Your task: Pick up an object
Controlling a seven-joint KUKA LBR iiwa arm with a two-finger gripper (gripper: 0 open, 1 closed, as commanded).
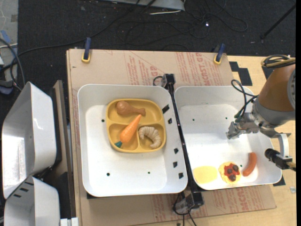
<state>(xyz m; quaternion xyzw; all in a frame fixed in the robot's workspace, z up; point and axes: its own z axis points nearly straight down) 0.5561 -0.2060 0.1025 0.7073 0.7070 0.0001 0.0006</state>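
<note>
Camera view: gripper [233, 132] nears right bin's [207, 98] right edge.

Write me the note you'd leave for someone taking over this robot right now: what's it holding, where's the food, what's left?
Gripper: over the right bin, nothing visibly held; finger state unclear.
Right bin, near edge: sausage, small pizza, yellow slice.
Left bin: yellow tray with drumstick, carrot, shrimp.
Done: no pick yet.
Left: grasp one object and lift it.
</note>
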